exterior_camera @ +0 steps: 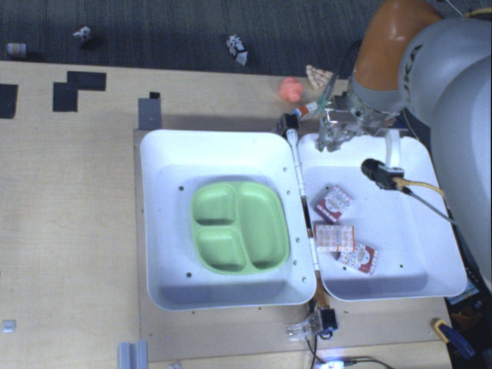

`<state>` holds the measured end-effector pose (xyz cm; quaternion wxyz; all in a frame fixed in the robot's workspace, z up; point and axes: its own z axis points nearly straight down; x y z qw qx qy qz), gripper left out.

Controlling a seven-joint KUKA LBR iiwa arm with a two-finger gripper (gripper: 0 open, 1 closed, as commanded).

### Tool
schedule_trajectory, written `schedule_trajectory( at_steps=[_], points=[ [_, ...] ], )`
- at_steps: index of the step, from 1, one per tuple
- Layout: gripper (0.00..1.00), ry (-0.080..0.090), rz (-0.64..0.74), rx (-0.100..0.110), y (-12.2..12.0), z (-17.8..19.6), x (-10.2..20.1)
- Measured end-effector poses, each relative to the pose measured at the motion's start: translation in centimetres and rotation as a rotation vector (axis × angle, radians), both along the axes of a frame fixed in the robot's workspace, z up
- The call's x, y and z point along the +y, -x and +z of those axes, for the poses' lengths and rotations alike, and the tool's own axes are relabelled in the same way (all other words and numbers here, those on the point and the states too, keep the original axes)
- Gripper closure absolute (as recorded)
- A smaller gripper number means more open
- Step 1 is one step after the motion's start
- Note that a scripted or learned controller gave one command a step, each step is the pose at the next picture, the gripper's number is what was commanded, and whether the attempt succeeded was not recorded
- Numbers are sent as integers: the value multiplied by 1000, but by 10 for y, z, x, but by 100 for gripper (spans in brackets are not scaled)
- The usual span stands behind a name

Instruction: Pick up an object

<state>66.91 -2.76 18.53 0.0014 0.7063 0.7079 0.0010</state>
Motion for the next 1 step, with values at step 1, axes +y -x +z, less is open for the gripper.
schedule_trajectory(
  at_steps=[1],
  points=[
    [100, -3, 3, -1, 0, 30, 100]
  ],
)
